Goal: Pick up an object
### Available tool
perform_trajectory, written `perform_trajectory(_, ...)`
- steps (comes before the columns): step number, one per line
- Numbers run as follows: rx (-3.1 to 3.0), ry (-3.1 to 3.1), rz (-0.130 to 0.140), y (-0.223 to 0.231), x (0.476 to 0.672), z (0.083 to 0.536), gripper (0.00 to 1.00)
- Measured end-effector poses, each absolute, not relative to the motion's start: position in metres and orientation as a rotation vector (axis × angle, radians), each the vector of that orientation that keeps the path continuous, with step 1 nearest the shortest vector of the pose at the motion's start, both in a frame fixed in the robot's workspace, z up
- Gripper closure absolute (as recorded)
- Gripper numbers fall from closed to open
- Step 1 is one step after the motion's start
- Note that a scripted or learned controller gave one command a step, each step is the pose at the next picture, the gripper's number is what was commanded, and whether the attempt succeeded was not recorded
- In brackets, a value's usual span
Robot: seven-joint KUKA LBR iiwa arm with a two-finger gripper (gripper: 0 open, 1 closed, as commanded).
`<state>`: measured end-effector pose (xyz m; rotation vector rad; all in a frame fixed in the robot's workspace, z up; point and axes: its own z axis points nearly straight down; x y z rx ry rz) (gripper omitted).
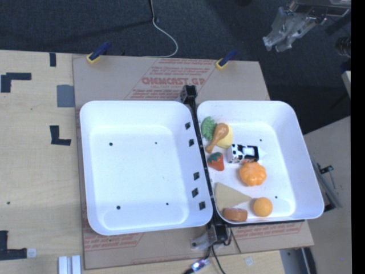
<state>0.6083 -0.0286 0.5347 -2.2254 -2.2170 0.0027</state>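
at the upper right of the view, the gripper (282, 36) is seen high above the dark floor, well apart from both bins and beyond the far right corner of the surface. whether it is released or clenched cannot be told, since that part is blurred and pale; nothing is seen held in it.

the things to be picked are gathered in the right bin (296, 130), mostly along its left wall. a drumstick (218, 135) lies tilted against a green piece (207, 123); just below them a strawberry (216, 161) is set. a black-and-white cow (244, 152) lies near the middle, touching or just above a pumpkin (252, 173). nearer the front rim a cheese wedge (230, 196), a sausage (235, 214) and an orange (262, 206) are found. the left bin (94, 119) is passed over here.

the step in hand is judged to be the approach, with no object yet chosen or reached. the next move calls for the arm to be brought left and down over the right bin, and a target apart from its neighbours to be preferred. the orange is judged the easiest, standing clear of the wall, though its roundness may let it slip.
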Motion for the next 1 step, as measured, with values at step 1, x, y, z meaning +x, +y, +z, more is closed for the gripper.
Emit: perform_trajectory(1,-2.226,-2.217,0.002,-0.0809,0.5893,0.5348,1.00)
